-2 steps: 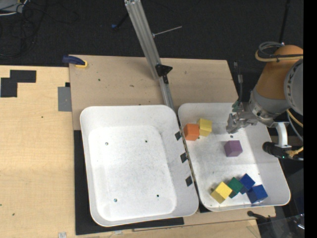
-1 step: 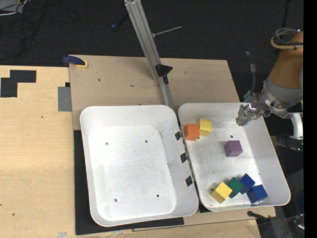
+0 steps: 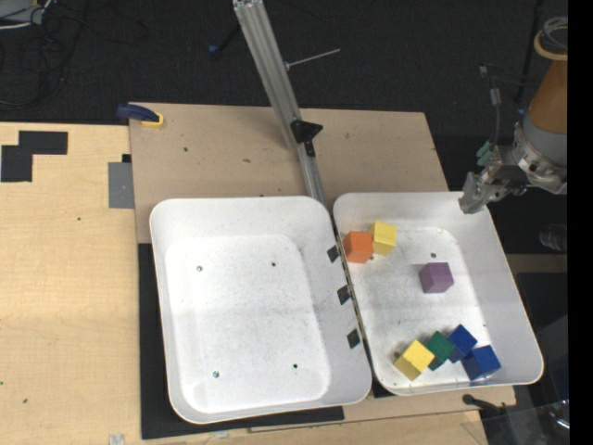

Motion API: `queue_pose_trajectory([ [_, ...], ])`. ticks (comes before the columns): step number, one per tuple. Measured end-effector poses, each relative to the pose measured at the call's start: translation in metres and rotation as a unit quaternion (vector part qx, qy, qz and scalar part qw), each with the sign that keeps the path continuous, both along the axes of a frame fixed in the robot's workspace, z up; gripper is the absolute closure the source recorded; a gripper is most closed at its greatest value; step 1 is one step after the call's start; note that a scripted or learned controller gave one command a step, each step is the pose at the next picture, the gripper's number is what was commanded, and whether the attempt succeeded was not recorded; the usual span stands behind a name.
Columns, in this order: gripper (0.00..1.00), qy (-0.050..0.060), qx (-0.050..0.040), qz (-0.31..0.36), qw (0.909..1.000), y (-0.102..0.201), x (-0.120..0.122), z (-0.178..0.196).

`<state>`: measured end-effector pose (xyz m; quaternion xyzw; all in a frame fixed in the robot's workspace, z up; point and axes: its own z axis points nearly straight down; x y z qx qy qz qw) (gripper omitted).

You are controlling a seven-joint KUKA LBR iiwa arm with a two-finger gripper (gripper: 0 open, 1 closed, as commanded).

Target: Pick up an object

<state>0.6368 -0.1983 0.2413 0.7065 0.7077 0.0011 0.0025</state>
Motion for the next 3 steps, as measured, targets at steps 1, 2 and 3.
queue_pose_trajectory([
  [1, 1.00, 0.003, 0.0008, 0.001, 1.0000, 0.000, 0.000, 0.006],
  [2, 1.00, 0.004, 0.0022, 0.001, 1.0000, 0.048, -0.016, 0.013],
  [3, 1.00, 0.006, 0.0025, 0.001, 1.0000, 0.101, -0.034, -0.002],
])
